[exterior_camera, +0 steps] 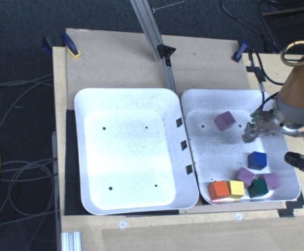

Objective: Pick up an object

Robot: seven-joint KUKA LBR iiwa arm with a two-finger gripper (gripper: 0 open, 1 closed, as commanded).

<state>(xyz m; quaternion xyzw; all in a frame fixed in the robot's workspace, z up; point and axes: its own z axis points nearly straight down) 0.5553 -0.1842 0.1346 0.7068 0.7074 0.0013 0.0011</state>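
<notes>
My gripper (249, 134) hangs low over the right bin (204, 156), at its right-hand side. A purple cube (224, 121) lies to the gripper's left, apart from it. Just below the gripper sits a blue cube (257, 160). Along the bin's front edge lie an orange cube (219, 189), a yellow cube (237, 188), a dark green cube (257, 187) and two more purple blocks (244, 174) (270, 180). I see nothing between the fingers.
The left bin (128, 150) stands beside the right one. A grey metal pole (150, 27) slants across the bench behind the bins. Blue clamps (70, 45) (240, 50) grip the board's far corners. Cables lie on the floor at left.
</notes>
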